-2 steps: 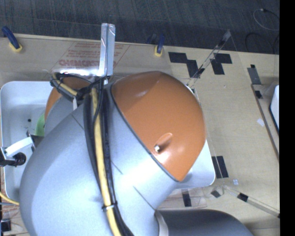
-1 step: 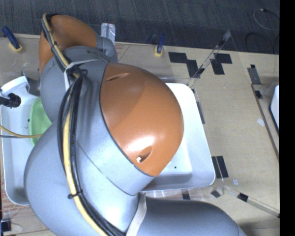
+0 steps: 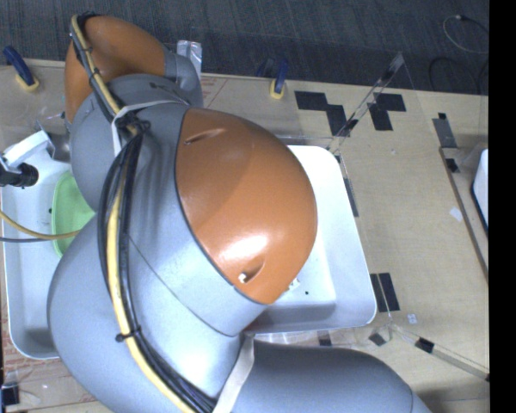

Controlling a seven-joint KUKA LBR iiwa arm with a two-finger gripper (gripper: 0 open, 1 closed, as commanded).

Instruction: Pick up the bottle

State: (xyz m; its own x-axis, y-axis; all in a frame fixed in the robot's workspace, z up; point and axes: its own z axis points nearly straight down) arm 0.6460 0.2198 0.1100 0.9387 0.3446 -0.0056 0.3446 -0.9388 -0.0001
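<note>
The grey arm with its orange band (image 3: 241, 213) covers most of the view, stretching over both white bins. Its upper end reaches toward the left bin (image 3: 21, 256), near a white fitting with a black plug (image 3: 17, 166) at the left edge. A pale green object (image 3: 69, 209) lies in the left bin, partly hidden by the arm; I cannot tell whether it is the bottle. The arm hides the gripper's tip.
The right bin (image 3: 348, 256) shows its right wall and a strip of floor. A yellow cable (image 3: 9, 226) loops across the left bin. Blue clamps (image 3: 279, 77) sit on the bench's back edge. Black tape marks (image 3: 353, 106) lie on the bench at right.
</note>
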